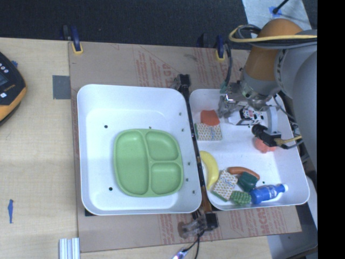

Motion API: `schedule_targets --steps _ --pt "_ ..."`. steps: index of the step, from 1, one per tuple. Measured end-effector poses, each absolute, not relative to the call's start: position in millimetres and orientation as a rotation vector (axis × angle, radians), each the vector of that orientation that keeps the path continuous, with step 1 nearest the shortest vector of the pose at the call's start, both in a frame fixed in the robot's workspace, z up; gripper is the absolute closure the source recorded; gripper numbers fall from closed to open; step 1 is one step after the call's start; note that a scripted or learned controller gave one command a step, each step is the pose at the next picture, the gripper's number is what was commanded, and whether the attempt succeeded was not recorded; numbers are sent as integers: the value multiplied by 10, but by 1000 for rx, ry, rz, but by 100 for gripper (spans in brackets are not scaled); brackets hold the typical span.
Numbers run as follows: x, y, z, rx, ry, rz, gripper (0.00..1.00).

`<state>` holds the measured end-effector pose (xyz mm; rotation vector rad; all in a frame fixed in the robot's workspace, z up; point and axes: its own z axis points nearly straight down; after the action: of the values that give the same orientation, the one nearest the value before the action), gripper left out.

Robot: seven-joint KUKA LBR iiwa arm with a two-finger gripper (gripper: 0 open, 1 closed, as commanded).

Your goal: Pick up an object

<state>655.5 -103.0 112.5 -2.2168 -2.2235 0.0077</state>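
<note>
Bench's right bin (291, 169): claw (233, 102) (fingers unclear) over clutter.

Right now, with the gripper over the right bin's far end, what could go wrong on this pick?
1. The gripper sits close to the bin's far wall; descending there may clip it.
2. The orange block rests against the patterned sponge, so a grasp may nudge both or catch neither.
3. The near-end pile is packed: banana, hot dog, bottle crowd together, so a pick there may grab badly.
</note>
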Motion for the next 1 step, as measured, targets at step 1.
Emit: schedule_targets --steps 1 --pt "5716 -1322 913 -2215 -2224 6 100"
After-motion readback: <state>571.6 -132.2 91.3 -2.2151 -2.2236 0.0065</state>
